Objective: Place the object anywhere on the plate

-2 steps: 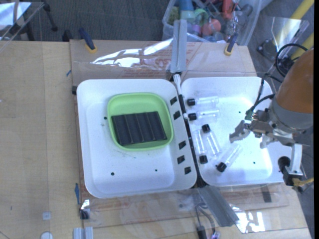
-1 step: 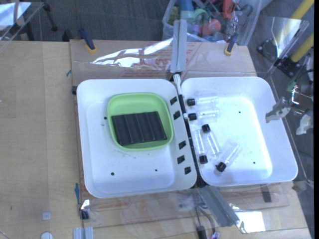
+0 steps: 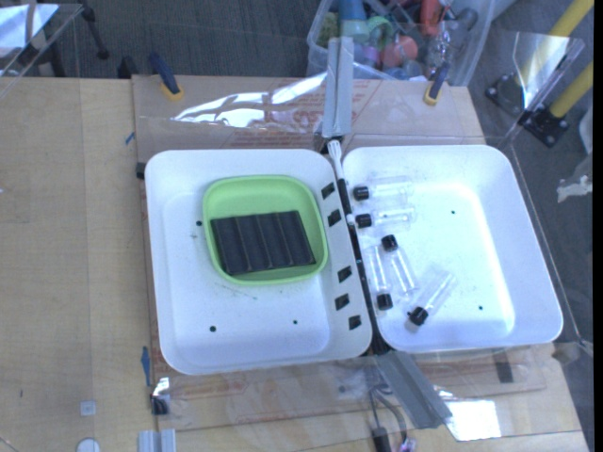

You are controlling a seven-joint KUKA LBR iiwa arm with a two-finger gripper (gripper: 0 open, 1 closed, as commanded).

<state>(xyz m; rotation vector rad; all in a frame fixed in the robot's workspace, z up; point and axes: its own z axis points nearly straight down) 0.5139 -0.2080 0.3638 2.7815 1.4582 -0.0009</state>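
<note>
Setting: robotics laboratory; pale wooden worktop (image 3: 66, 252); two shallow white bins (image 3: 179, 347) fixed side by side; clear tub of coloured test objects (image 3: 405, 17) behind; clamps (image 3: 168, 83); grey carpet floor (image 3: 188, 17).

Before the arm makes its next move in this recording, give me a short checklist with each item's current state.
1. Green plate sits flat in the left bin: ok.
2. Plate surface free to receive: not ok, a dark ribbed block covers most of it.
3. Objects available: ok, five clear vials with black caps lie in the right bin.
4. Vials separated for a clean pick: not ok, the middle ones lie close together.
5. Anything already on the plate from the right bin: not ok, no vial there.
</note>
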